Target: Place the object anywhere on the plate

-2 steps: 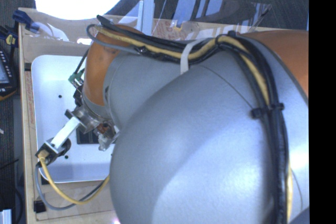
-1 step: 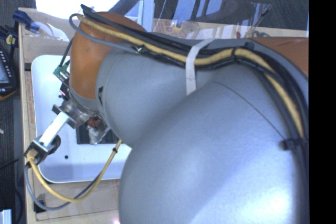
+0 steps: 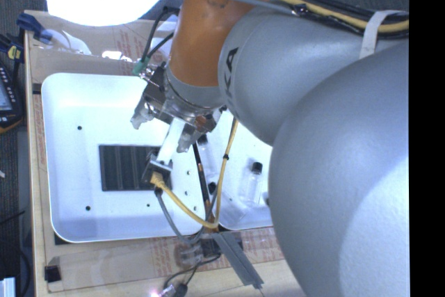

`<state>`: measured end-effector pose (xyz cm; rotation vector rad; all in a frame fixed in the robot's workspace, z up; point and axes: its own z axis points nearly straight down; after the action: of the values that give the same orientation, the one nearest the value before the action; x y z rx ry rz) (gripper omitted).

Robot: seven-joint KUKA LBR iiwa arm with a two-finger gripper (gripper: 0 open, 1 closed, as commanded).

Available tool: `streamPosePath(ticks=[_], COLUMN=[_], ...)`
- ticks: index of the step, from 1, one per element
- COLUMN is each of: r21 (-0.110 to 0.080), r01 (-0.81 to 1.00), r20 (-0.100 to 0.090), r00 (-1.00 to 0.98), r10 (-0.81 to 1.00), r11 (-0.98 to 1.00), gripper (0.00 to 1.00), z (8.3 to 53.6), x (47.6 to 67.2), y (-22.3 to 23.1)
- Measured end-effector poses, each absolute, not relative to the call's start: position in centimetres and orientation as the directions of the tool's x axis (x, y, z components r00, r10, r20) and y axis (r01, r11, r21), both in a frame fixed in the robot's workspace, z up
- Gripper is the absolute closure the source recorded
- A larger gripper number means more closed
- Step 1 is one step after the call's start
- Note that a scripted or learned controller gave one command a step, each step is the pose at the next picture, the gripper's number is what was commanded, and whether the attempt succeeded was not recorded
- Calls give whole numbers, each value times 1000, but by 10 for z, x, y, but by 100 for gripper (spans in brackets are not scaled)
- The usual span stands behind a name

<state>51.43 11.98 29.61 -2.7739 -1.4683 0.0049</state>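
- A dark plate point(image 3: 125, 167) with thin ridges lay flat on the floor of the white bin point(image 3: 69, 101).
- The plate sat near the middle of that bin, with bare white floor on all sides of it.
- Small dark dots marked the bin floor around the plate.
- The pincer point(image 3: 161, 129) hung over the plate's right end, a bit toward the far side.
- I could not tell if the pincer was open or closed.
- I could not see any thing held in the pincer.
- The big grey arm point(image 3: 334, 122) reached in from the right of the plate, and its orange band point(image 3: 198, 31) was just behind the pincer.
- A small clear bottle point(image 3: 252, 179) with a black cap was to the right of the plate, in the second bin point(image 3: 243, 215).
- The bottle was well apart from the plate and not touching it.
- A yellow cable point(image 3: 184, 212) ran down past the plate's right end toward the near side of the bins.
- The brown tabletop point(image 3: 104, 261) showed on the near side of the plate, past the bin rim.
- A bright white sheet point(image 3: 90, 0) lay far behind the plate, past the bin.
- A small blue thing point(image 3: 31, 23) lay far behind the plate and to its left.
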Motion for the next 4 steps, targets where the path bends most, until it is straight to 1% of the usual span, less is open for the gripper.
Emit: streamPosePath(ticks=[1,2,3,4], r21=[-3,-3,-8,-13], r01=[710,710,907,911], r20=[-5,-5,-3,-4], r00=[704,704,421,413], r10=[710,710,907,911], r11=[-704,-704,-421,-413], gripper=[100,0,0,100], z=[282,282,171,180], x=[553,553,614,613], y=[220,220,151,153])
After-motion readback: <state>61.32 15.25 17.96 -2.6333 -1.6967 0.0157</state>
